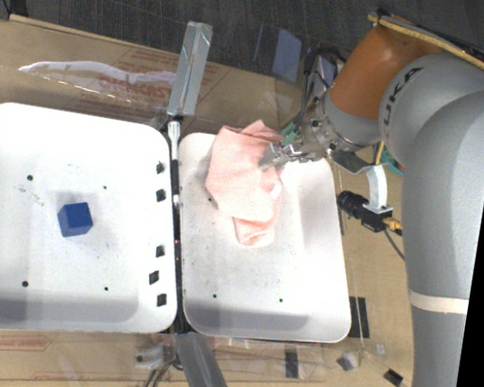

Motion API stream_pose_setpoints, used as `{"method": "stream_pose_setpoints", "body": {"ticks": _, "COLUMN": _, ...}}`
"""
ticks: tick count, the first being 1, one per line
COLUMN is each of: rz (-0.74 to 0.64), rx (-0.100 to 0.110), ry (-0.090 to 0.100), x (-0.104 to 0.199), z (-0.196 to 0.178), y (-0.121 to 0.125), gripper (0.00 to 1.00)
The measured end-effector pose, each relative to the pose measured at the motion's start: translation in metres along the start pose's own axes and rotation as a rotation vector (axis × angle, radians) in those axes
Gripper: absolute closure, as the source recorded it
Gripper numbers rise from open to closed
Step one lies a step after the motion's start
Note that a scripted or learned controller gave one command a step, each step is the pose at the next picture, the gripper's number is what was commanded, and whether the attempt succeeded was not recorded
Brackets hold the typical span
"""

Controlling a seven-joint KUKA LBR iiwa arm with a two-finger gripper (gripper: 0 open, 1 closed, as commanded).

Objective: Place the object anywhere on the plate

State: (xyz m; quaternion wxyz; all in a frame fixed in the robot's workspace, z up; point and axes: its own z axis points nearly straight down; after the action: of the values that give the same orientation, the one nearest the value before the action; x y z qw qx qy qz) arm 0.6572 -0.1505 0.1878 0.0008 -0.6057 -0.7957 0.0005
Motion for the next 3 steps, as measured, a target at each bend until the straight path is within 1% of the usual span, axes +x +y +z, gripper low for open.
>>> {"method": "stream_pose_setpoints", "body": {"ticks": 1, "rz": -0.007, "rx": -0.001, "ry": 0.0, "x": 0.001, "z": -0.045, "y": 0.001, "gripper": 1.0}}
{"method": "stream_pose_setpoints", "body": {"ticks": 3, "rz": -0.817, "rx": 0.002, "ry": 0.0, "x": 0.096, "z": -0.061, "y": 0.017, "gripper": 1.0}}
